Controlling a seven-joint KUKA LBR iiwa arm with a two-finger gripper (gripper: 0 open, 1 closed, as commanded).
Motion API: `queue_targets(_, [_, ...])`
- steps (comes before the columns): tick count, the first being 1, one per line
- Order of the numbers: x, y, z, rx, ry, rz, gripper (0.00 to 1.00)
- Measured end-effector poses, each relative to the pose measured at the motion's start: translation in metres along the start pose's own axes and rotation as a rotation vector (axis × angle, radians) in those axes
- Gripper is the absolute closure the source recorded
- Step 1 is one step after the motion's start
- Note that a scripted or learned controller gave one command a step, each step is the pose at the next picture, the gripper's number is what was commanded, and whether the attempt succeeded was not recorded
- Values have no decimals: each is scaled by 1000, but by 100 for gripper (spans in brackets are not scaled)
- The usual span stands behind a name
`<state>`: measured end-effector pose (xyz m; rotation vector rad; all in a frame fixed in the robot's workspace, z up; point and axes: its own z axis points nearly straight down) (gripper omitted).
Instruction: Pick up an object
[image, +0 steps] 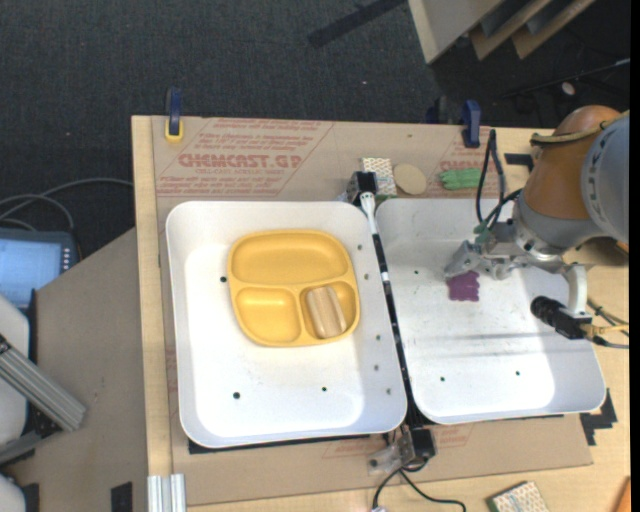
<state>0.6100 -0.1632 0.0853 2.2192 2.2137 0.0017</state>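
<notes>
A small purple object (463, 288) lies in the upper middle of the right white bin (500, 372). My gripper (477, 259) hangs just above and slightly right of it, close over its top edge, with the grey arm and orange band reaching in from the right. I cannot tell whether it touches the purple object. In the left bin (200, 335) sits a yellow divided plate (285, 255). A tan block (323, 310) lies in the plate's lower right compartment.
Behind the bins, on the board, lie a tan round disc (410, 179) and a green piece (460, 180). A black cable fitting (556, 315) on the arm hangs over the right bin's right side. Blue clamps (470, 122) hold the board's far edge.
</notes>
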Motion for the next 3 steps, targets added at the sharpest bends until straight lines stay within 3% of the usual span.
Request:
queue_targets(1, [20, -15, 0, 9, 6, -3, 0])
queue_targets(2, [19, -14, -10, 5, 4, -2, 100])
queue_targets(3, [105, -48, -106, -3, 7, -11, 100])
